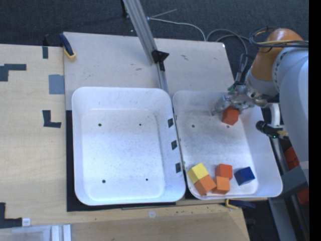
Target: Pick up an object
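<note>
Front-edge blocks (216,177); claw (229,109) perhaps gripping orange block (230,116).

metal pole (143,26) | yellow-blue clamp (67,46) | white cable (185,25) | grey tape (56,84)

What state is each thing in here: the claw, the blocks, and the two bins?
claw: shut on the orange-red block, over the right bin's far end
orange-red block: held in the claw
yellow block: resting in the right bin's near corner
three orange blocks: clustered beside the yellow one
blue block: resting nearby
right bin: holds all blocks
left bin: upright
</note>
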`<state>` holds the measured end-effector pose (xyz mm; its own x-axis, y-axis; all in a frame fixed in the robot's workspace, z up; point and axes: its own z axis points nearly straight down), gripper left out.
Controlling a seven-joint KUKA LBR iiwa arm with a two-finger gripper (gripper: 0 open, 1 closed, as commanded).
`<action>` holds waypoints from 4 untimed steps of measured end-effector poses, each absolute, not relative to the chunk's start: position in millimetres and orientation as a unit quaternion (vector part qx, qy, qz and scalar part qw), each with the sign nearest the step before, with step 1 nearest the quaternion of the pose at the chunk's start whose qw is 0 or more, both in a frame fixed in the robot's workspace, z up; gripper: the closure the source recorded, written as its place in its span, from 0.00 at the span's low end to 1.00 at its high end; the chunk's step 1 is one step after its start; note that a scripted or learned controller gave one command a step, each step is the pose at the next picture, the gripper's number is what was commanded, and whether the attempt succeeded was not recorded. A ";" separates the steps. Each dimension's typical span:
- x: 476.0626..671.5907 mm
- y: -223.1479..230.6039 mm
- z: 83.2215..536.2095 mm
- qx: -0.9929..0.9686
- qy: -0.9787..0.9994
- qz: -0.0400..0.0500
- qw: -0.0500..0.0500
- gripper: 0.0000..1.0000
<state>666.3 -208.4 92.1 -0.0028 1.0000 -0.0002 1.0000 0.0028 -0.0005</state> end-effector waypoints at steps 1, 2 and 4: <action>665.3 -208.4 101.9 -0.706 -0.708 0.002 0.000 1.00; 673.4 -151.1 192.4 -0.705 -0.709 -0.003 -0.003 1.00; 608.4 44.1 224.5 -0.704 -0.710 -0.001 0.002 1.00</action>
